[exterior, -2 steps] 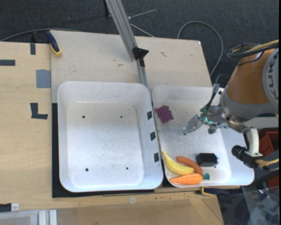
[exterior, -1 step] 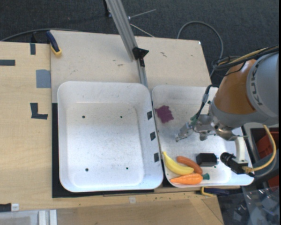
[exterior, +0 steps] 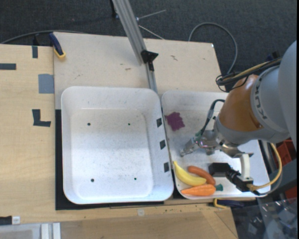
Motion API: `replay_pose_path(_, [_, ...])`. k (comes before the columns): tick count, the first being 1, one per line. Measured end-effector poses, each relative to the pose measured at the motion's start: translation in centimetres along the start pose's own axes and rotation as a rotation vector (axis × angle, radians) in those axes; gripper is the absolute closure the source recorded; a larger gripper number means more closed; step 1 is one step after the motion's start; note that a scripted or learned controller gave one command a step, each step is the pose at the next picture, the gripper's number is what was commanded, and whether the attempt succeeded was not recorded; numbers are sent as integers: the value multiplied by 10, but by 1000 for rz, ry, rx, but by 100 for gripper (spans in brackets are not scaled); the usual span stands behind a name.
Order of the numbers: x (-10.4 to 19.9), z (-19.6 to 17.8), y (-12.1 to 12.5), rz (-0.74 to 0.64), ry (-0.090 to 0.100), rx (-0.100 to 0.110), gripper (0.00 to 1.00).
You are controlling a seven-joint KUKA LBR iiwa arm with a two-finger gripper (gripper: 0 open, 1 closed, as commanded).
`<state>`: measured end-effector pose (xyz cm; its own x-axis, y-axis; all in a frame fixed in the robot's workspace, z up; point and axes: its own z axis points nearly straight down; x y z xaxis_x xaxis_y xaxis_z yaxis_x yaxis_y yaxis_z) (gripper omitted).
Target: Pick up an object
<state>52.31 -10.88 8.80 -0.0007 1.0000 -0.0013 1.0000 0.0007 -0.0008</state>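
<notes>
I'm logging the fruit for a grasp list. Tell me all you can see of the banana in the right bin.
The yellow curved plastic-looking banana lies flat near the front edge of the right white bin. It looks whole, smooth and glossy. An orange carrot rests against its upper side, and a second carrot lies just in front of it.

You have two bins side by side on the bench (exterior: 104,68), their inner walls touching down the middle. The left bin (exterior: 70,148) sits to your left, the right bin (exterior: 189,99) beside it. In the right bin, a small flat scrap (exterior: 175,120) lies toward the far left part. Along the near edge you find a banana (exterior: 188,177) at the left, a carrot (exterior: 202,173) just right of it and touching, and a second carrot (exterior: 198,190) in front of both, against the near wall. The arm (exterior: 254,108) reaches in from the right, with the gripper (exterior: 189,147) over the bin's middle, between the scrap and the banana. A slanted metal rail (exterior: 131,26) runs behind the bins, ending where they meet.
</notes>
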Motion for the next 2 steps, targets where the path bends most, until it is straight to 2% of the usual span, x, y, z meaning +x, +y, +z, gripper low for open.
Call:
replay_pose_path(1, [1,-11,0,-1,2,1,100])
replay_pose_path(2, [9,-60,-6,-1,1,-3,100])
